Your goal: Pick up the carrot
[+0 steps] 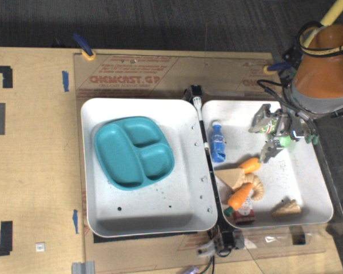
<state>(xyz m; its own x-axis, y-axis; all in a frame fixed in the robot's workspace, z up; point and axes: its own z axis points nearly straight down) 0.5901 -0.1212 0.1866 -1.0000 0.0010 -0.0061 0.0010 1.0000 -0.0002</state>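
Hovering in the right bin (pixel 317 176), the end effector (pixel 272 137) sits up and right of the carrot (pixel 239 197); its spread cannot be told. Carrot lies low in that bin, touching a pretzel (pixel 256 188). Best approach: descend centred, straddling the carrot's width.

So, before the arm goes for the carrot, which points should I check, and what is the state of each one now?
1. Carrot in view in the right bin: ok, it lies near the bin's front left part.
2. Claw over the right bin: ok, but it sits behind the carrot, not above it.
3. Carrot free of neighbours: not ok, it touches a pretzel-like piece and a small red item.
4. Similar object nearby: not ok, a small orange piece lies closer to the claw.
5. Blue bottle out of the path: ok, it stands by the bin's left wall.
6. Claw opening: cannot tell.
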